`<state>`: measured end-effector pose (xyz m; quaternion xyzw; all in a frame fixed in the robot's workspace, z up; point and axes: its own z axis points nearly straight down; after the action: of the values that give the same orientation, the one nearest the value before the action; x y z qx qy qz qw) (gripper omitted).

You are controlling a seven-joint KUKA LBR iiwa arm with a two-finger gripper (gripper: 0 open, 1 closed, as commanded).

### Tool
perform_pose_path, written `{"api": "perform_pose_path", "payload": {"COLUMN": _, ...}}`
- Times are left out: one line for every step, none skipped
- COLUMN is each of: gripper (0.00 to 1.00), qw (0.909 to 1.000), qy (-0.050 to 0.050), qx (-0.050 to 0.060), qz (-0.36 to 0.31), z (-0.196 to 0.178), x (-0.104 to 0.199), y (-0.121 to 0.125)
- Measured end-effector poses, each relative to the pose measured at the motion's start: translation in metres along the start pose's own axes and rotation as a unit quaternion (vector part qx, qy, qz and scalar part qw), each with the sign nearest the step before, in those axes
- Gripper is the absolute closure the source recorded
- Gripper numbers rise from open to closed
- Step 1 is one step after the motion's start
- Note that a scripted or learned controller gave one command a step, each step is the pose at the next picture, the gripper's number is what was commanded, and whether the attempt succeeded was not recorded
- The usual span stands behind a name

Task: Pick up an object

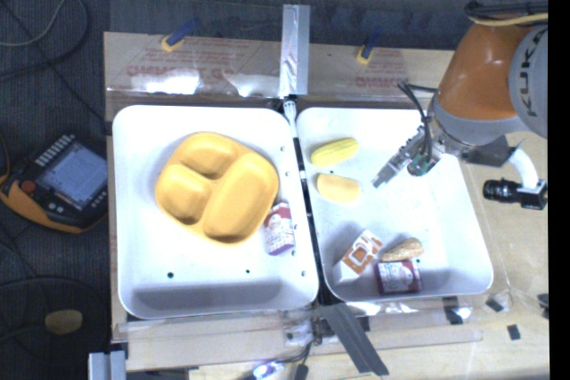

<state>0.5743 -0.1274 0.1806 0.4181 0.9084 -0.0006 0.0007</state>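
Note:
My gripper (392,169) hangs over the upper middle of the right bin (463,218), pointing down and left. Nothing shows between its tips. Just left of it lies a pale yellow piece (338,188), with a yellow corn-like piece (333,151) above that. Near the bin's front sit an orange and white carton (361,252), a tan bread roll (401,249) and a dark red can (397,278). The left bin (142,280) holds a large yellow lumpy object (216,185) and a small red-labelled bottle (280,229) by the divider.
The arm's orange band (481,76) and grey wrist stand over the right bin's far right corner. A metal strip (295,49) runs behind the bins. A handheld pendant (62,182) and cables lie on the floor to the left.

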Motion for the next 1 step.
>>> {"api": "perform_pose_path", "payload": {"gripper": 0.0, "qw": 1.0, "qy": 0.0, "qx": 0.0, "qz": 0.0, "z": 0.0, "x": 0.0001, "y": 0.0002}}
